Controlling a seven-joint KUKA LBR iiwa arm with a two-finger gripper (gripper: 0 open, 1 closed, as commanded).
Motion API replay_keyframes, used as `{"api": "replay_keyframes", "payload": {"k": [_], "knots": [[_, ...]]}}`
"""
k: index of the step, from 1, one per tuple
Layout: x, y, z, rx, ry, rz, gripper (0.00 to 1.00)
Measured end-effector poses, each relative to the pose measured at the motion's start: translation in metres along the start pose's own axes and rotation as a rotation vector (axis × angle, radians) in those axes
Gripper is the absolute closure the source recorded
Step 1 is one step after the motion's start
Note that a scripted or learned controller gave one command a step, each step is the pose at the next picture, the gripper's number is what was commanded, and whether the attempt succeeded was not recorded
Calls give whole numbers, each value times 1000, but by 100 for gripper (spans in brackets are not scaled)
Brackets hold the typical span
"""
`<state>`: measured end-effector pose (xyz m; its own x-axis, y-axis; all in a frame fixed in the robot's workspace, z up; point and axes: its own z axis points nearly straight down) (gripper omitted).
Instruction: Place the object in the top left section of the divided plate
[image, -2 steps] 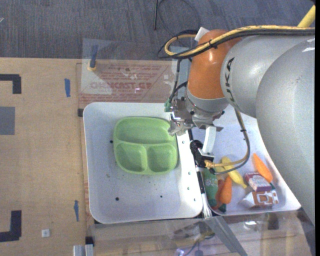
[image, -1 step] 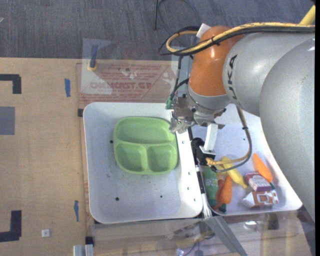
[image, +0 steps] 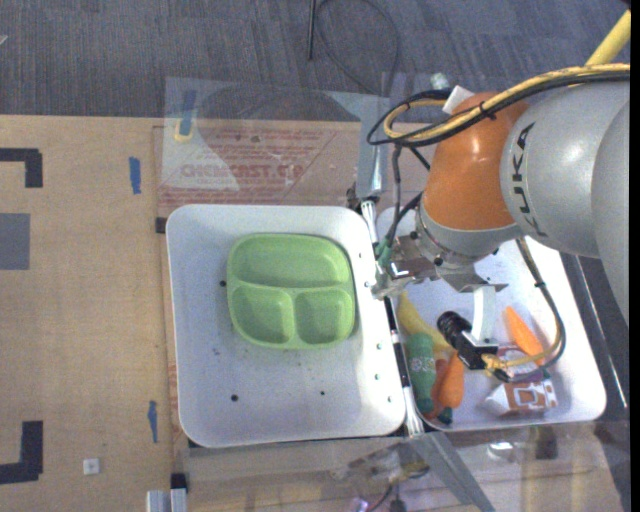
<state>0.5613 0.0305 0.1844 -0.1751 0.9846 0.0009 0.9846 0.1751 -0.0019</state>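
Observation:
A green divided plate (image: 291, 290) lies in the left white bin (image: 195, 340). It has one wide section along the top and two smaller ones below, all bare. My gripper (image: 470, 300) hangs over the right bin (image: 585, 385), mostly hidden under the grey and orange wrist. Just below it along that bin's left wall lie a yellow banana-like piece (image: 409, 314), a green piece (image: 421, 356) and an orange carrot (image: 451, 381). I see nothing held between the fingers.
A second orange carrot (image: 523, 332) and a small printed box (image: 526, 397) lie at the right bin's lower right. The wall between the two bins runs just left of the gripper. A clear taped sheet (image: 255, 150) lies behind the left bin.

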Motion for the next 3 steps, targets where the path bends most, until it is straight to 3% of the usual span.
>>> {"api": "replay_keyframes", "payload": {"k": [1, 2, 3], "knots": [[-43, -81, 0, 0, 1, -203, 100], [-128, -106, 68, -2, -1, -128, 100], [-71, -95, -30, -3, -1, -157, 100]]}}
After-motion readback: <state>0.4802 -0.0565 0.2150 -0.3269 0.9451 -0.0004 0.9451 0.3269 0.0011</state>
